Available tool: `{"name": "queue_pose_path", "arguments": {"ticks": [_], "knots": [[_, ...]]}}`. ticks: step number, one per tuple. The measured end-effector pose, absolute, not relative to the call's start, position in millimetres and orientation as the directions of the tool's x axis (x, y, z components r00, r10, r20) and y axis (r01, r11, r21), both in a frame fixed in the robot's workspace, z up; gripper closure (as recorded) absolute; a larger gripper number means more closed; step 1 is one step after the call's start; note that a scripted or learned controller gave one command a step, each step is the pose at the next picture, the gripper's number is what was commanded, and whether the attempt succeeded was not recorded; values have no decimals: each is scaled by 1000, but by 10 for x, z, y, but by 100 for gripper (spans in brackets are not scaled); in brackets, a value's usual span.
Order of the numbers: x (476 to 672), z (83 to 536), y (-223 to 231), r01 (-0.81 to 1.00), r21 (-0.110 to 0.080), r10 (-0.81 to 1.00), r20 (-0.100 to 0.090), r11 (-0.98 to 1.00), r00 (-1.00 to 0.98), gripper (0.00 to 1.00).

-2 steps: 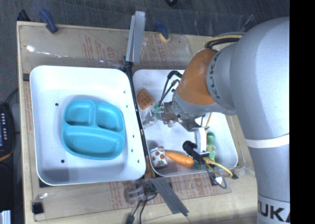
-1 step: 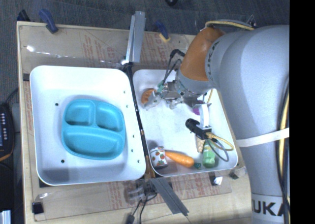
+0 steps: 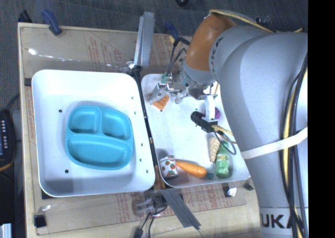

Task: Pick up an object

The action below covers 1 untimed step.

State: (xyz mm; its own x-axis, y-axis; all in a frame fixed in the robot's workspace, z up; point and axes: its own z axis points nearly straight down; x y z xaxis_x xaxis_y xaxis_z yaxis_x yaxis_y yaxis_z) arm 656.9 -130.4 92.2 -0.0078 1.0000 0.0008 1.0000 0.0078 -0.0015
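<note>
Arm [image 3: 261, 101]: reached in from the right, bent over the right bin [image 3: 178, 127], orange band [image 3: 201, 43] above the wrist | Gripper [image 3: 159, 94]: lowered at the bin's upper left corner | Jaws: state cannot be told | Orange piece [image 3: 160, 102]: seen right at the jaws, grasp unconfirmed | Carrot [image 3: 191, 168]: lain well below the jaws | Blue tray [image 3: 99, 136]: set in the left bin [image 3: 52, 90]
</note>
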Motion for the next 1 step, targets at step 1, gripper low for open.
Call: {"name": "queue_pose_path", "arguments": {"ticks": [1], "knots": [[6554, 1016, -1288, 1000, -14, 1000, 3, 17, -17, 100]]}}
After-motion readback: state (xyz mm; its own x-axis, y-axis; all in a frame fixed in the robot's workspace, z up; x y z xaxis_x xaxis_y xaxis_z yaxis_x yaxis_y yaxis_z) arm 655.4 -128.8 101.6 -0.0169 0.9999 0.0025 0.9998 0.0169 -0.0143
